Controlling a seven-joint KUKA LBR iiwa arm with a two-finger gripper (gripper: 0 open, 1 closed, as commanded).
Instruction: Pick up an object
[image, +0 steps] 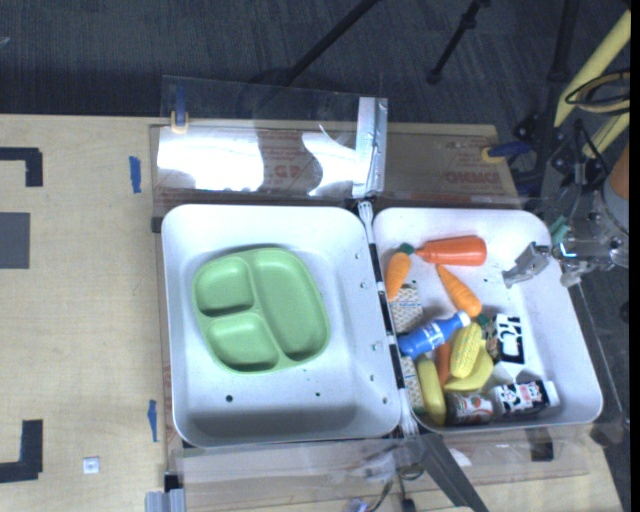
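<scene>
Grey metal, my pincer (527, 262) hangs above the right bin's (560, 330) far edge; its spread I cannot tell.

Two white bins (265, 225) sit on a pale wood-toned surface (75, 300) marked with black squares and blue tape. The divided plate (262, 308) is light green. The carrots (462, 290) are orange, the bottle (432, 336) blue, the corn cob (466, 350) yellow, and the small carton (510, 338) black and white.
</scene>
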